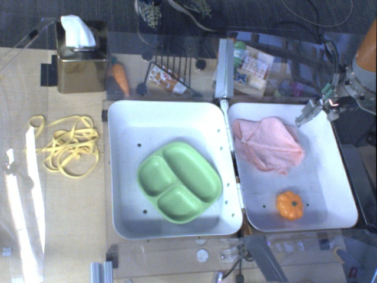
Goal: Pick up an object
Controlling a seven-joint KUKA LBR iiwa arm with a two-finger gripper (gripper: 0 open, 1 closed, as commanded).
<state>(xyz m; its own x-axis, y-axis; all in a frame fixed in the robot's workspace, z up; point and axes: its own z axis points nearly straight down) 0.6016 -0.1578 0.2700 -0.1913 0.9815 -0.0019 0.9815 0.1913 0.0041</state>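
A crumpled pink cloth (268,144) lies in the upper part of the right bin (330,181). Near that bin's front sits a small orange pumpkin (290,205). A green divided plate (179,181) rests in the left bin (123,158). My gripper (317,115) hangs over the right bin's far right corner, just right of the cloth and above it. Its fingers (303,117) are spread open with nothing between them. The arm's orange band (366,55) shows at the right edge.
Beyond the bins lie a carrot (119,78), a dish rack (172,69) and printed packages (254,69). A tissue box (79,55) and a yellow cord (65,143) sit on the bench to the left. A person's shoes (177,7) stand at the top.
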